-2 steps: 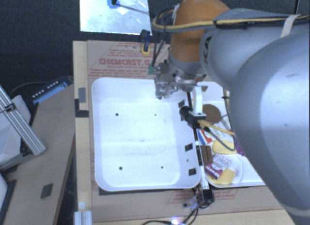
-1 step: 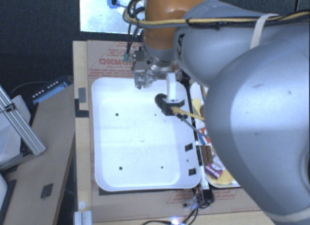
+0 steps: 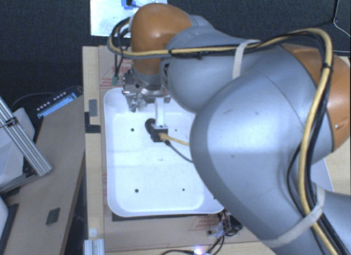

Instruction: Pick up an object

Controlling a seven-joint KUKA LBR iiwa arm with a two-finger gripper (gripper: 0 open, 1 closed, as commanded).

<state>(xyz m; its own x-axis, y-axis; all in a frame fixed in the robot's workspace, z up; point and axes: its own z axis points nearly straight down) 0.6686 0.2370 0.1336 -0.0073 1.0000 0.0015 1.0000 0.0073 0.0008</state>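
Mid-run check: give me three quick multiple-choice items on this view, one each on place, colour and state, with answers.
1. The end effector is over: A the white bin's far end; B its near rim; C the floor.
2. The band above the wrist is: A blue; B orange; C green.
3. The end effector points: A up; B sideways; C down at the bin.
Answers: A, it hangs by the far rim; B, the band looks orange; C, its tip faces the bin floor.
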